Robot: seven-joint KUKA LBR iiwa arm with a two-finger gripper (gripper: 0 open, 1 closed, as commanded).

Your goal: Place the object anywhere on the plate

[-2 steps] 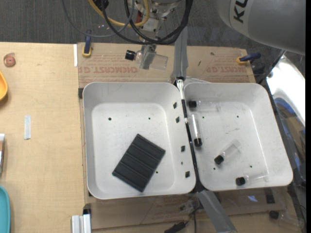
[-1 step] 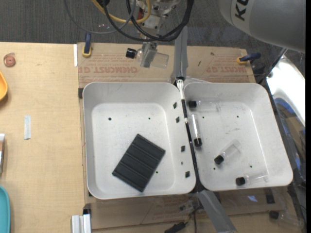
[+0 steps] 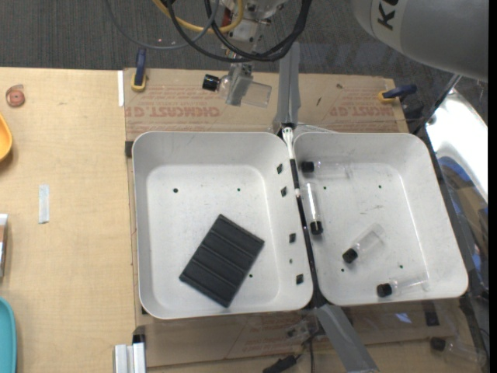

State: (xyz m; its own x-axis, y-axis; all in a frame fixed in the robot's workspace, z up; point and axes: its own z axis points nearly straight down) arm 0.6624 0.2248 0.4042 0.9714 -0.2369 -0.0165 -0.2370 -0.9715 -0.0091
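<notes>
The plate (image 3: 223, 259) is a black ridged rectangle lying tilted in the near part of the left bin (image 3: 155, 208). My gripper (image 3: 243, 74) hangs above the cardboard beyond the left bin's far rim, high over the bench. It is shut on a clear vial (image 3: 250, 92) with a black cap that points left; the vial lies roughly level between the fingers. The plate is well below and nearer to the camera than the held vial.
The right bin (image 3: 419, 208) holds several clear black-capped vials, one along the divider (image 3: 311, 205). The big grey arm link (image 3: 435, 14) fills the top right, with cables (image 3: 194, 29) looping beside the wrist. Clamps (image 3: 140, 76) grip the cardboard's far edge.
</notes>
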